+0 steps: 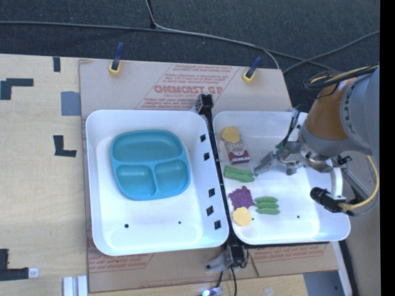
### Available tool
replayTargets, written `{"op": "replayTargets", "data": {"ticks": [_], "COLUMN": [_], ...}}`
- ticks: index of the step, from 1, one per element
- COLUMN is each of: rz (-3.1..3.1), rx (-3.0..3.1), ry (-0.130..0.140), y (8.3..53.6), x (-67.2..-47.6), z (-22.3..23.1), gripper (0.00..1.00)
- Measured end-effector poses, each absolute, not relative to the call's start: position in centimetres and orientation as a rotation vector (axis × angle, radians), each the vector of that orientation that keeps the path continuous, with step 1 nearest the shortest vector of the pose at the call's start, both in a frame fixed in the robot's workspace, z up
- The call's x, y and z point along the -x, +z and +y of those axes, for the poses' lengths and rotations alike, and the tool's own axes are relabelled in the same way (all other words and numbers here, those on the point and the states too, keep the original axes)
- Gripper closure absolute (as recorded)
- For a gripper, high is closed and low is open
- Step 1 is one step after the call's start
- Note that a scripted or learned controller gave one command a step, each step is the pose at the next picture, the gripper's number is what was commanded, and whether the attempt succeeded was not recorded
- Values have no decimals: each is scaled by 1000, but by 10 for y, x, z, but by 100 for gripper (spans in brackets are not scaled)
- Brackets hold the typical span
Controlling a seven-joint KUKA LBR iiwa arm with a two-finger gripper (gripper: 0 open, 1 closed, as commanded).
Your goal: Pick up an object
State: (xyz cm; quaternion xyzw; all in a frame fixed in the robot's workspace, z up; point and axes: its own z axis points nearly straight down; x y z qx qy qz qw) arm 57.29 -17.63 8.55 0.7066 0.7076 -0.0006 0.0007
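My gripper [278,165] hangs over the middle of the right bin [321,227], open with nothing between its fingers. One fingertip [262,166] points left toward a long green pod [239,174], just short of it. A small red and white item [239,155] and a yellow round piece [231,134] lie above the pod. Below are a purple grape bunch [241,197], a yellow piece [242,217] and a pair of green pea pods [266,205].
The left bin [105,227] holds a blue divided plate [150,164]. A black divider with clips [213,165] runs between the bins. Two yellow clamps [115,67] [249,74] pin the cardboard sheet at the back. Cables [336,202] loop off the arm's wrist at the right.
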Motion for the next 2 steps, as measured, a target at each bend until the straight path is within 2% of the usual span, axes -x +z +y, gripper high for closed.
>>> {"op": "replayTargets", "data": {"ticks": [1, 2], "rz": [2218, 2223], "rx": [-2214, -2217], "ry": [-1, 4], "y": [97, 149], "x": [-574, -574], "z": [-177, -166], "gripper": [100, 100]}}
